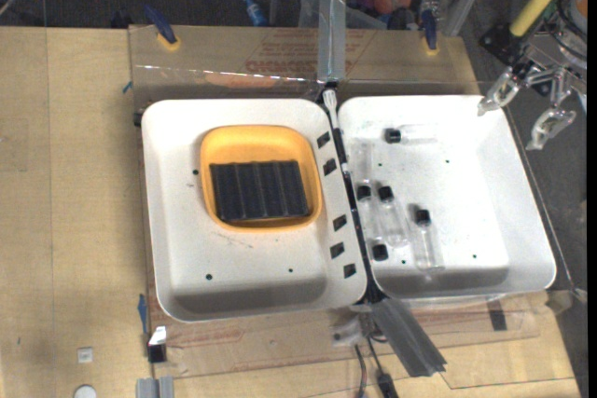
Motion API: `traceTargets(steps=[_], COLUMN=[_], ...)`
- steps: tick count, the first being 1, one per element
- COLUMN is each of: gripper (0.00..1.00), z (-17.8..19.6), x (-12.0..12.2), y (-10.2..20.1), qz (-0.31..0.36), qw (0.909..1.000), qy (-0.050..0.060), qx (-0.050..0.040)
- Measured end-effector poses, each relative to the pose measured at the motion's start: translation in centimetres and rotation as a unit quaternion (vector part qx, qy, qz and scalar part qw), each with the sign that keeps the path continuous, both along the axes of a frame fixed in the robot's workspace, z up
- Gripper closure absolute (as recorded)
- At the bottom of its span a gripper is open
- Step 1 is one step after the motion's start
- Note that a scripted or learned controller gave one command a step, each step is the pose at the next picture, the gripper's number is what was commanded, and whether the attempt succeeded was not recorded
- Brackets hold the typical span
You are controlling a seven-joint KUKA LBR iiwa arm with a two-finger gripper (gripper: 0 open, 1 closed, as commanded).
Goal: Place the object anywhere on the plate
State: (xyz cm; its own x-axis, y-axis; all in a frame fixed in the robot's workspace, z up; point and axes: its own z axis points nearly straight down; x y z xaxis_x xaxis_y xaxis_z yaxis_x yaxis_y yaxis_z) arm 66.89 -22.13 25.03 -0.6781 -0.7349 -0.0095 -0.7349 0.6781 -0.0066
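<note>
Claw (522,107) hangs open and empty off the right bin's (522,200) far-right corner; those clear vials (420,233) could slip its grasp.

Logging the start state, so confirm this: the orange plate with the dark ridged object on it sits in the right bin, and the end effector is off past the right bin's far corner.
One thing is wrong. The camera view shows the orange plate, with the dark ridged object on it, in the left bin, not the right bin. The end effector is indeed off past the right bin's far corner.

Jaws (519,107) spread, upper right
</note>
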Motion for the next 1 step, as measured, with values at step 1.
traceTargets(steps=[1], gripper=[0.0], z=[-0.42], x=[-0.04], y=[0.0], qz=[0.175], qw=[0.9846], qy=[0.0], qx=[-0.0012])
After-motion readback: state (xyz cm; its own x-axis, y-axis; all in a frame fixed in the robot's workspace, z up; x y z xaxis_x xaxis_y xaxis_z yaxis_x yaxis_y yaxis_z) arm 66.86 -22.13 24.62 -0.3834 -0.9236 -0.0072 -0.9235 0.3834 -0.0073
